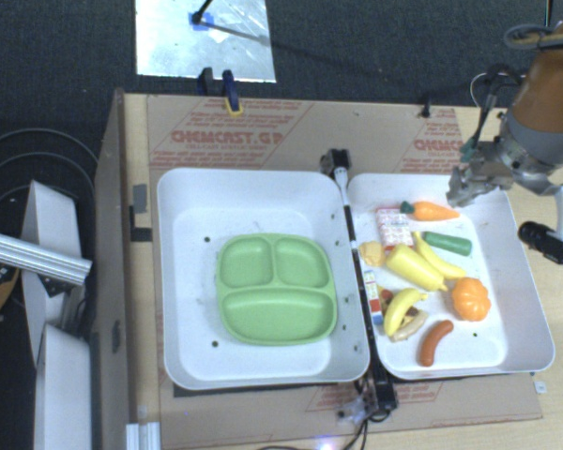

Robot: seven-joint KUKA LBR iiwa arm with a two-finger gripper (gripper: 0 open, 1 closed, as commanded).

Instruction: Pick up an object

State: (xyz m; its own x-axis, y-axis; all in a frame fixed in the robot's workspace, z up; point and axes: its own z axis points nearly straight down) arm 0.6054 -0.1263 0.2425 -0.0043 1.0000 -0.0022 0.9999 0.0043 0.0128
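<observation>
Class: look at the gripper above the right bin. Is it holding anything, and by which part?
Nothing is held. The gripper hangs over the right bin's far corner, near the toy carrot, with nothing visible between its fingers.

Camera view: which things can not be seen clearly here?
- Gripper: fingers too small and blurred to judge, above the right bin's far rim.
- Arm: cut off by the right edge.
- Small packet: print too small to read.
- Brown piece: partly under the banana, kind unclear.
</observation>
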